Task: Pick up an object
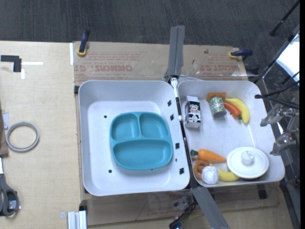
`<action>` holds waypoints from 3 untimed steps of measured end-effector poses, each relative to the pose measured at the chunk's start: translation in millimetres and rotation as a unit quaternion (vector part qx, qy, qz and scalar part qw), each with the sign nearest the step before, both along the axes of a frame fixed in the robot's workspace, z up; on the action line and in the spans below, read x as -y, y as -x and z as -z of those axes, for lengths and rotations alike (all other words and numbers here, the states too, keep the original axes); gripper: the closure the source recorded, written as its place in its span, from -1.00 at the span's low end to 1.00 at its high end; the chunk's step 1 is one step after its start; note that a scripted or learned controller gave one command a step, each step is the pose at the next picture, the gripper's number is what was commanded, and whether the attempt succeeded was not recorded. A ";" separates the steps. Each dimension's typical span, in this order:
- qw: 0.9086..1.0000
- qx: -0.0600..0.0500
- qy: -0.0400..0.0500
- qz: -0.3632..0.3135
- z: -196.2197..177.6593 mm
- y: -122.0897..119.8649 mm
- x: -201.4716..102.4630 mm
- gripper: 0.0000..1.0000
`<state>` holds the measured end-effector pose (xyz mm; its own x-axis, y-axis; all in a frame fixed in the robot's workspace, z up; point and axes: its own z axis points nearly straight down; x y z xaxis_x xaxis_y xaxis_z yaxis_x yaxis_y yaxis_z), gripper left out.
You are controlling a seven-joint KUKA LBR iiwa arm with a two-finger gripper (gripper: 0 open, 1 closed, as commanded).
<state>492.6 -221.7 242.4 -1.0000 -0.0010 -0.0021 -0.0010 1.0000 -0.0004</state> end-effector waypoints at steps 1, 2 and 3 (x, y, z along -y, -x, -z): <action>1.000 0.008 0.001 -0.017 112.1 -47.6 -27.1 -1.00; 0.999 -0.012 -0.001 0.048 152.9 -112.2 -56.2 -1.00; 0.988 -0.030 0.000 0.150 152.5 -120.7 -61.4 -1.00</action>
